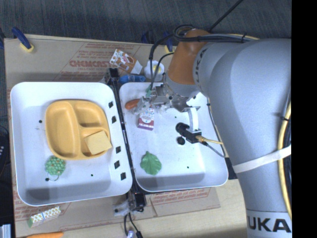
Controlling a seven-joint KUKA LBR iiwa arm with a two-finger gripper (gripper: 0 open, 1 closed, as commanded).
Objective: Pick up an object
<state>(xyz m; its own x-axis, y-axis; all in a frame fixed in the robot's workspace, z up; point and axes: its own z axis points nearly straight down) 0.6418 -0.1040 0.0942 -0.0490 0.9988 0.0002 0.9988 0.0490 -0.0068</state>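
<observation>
Grey and orange, the arm point(237, 83) reaches in over the right bin point(198, 175), our landmark, so that we see its gripper point(156, 100) low over that bin's far end. Left of this bin, the left bin point(29, 182) keeps a yellow divided tray point(67, 128) apart. In the right bin lie a green leaf point(150, 163) at the near side, and under the gripper a small red-and-white carton point(146, 119), seemingly the target, beside an orange sausage-shaped piece point(132, 103). We cannot tell the tool's grip.

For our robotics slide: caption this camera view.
KUKA arm's gripper poised over small carton in right bin.
</observation>
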